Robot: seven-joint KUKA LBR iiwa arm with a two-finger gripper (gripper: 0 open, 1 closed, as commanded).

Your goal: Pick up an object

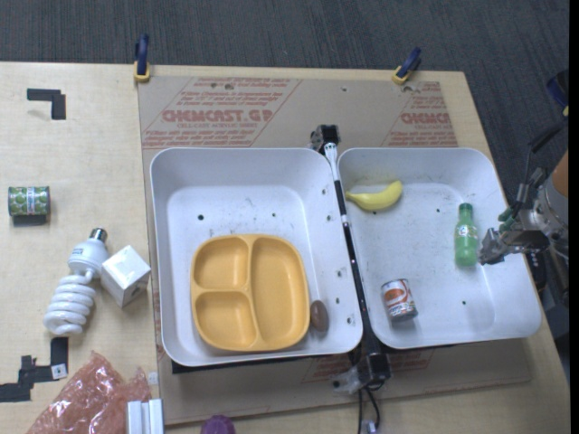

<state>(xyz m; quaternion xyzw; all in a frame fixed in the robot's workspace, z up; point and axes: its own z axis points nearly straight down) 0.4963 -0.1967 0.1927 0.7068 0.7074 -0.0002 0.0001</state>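
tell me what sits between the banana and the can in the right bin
Nothing: in the camera view, bare white bin floor separates the banana from the can.

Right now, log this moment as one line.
gripper at right bin's right edge | beside green bottle | nothing lifted

The brown protective sheet (298, 107) under the two bins carried red print. On its left part the brand line read "CHEMCAST G P" in large capitals (the last letters were faint), with several smaller red lines beneath that could not be made out. The same print recurred at the sheet's right end, cut off by the right bin's rim, so that only "CHEMCAS" was readable there. The labels on the small can (397, 299), the green bottle (466, 234) and the green tin (28, 202) were too small to read.
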